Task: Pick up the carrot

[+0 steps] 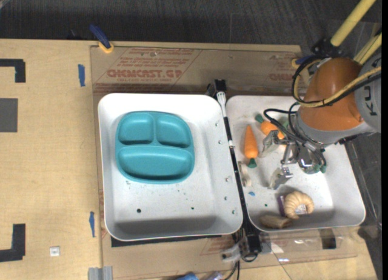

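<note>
Carrot (pixel 250 142) lying free at ten o'clock in the right bin (pixel 348 179), green tip toward six. Likely light, stiff, smooth plastic; best pinched across mid-body. Gripper (pixel 290 162) hovering at carrot's three o'clock, spread wide, holding nothing.

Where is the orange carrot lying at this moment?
The orange carrot lies in the right white bin, near its left wall, apart from the pincer on its right.
</note>
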